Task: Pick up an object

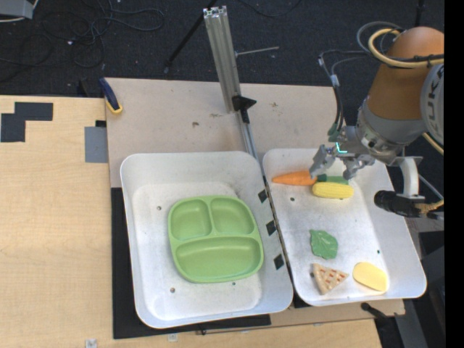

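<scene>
Arm: the grey arm with its orange band (415,49) is reaching in from the right, over the far end of the right bin (395,281).
Tool: the tool (338,167) is hanging above the far part of the right bin with its fingers spread wide, and nothing is sitting between them.
Corn cob: the yellow toy corn cob (333,190) is lying just under and in front of the tool, across the gap of the fingers, not gripped.
Carrot: the orange toy carrot (293,179) is lying just to the left of the corn, tip pointing left.
Near end of right bin: a green leafy toy (323,243), a pizza slice (328,278) and a yellow piece (370,275) are resting well apart from the tool.
Left bin: the left bin (138,194) is carrying a green divided plate (214,238).
Desk: the desk (51,216) is bearing both bins side by side.
</scene>
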Robot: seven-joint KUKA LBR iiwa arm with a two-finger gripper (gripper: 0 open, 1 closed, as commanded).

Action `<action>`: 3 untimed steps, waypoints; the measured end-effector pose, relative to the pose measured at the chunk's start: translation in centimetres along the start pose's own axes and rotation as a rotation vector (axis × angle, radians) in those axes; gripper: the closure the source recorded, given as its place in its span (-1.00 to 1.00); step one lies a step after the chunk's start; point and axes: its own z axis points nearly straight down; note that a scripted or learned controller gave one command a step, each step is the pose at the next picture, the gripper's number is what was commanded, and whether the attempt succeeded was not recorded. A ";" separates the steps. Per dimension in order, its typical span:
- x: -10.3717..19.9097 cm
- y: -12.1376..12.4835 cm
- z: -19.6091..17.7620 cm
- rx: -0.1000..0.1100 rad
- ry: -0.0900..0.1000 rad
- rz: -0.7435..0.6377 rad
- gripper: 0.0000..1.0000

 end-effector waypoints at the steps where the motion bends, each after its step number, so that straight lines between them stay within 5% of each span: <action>1: 0.0 0.1 -0.1 -0.002 0.000 0.000 -1.00; 3: 0.1 -0.6 12.6 0.006 0.001 0.001 -1.00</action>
